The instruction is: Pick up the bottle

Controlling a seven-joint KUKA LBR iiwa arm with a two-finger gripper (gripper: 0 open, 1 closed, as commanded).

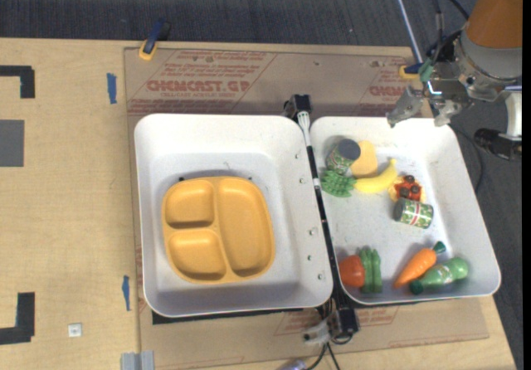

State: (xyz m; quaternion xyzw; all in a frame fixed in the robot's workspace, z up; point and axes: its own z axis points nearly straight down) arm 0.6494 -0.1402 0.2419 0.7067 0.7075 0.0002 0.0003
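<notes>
The bottle (441, 273) is green with a pale label. It lies on its side in the front right corner of the right bin (473, 211), beside a carrot (415, 265). My gripper (421, 114) hovers over the back edge of that bin, far from the bottle. Its two fingers stand apart with nothing between them, so it is open.
The right bin also holds a banana (375, 183), a grey-topped can (342, 153), a green can (412, 213), a small red toy (406, 188), a leafy green piece (336, 183) and a tomato (351, 271). A yellow divided plate (217, 226) lies in the left bin (158, 161).
</notes>
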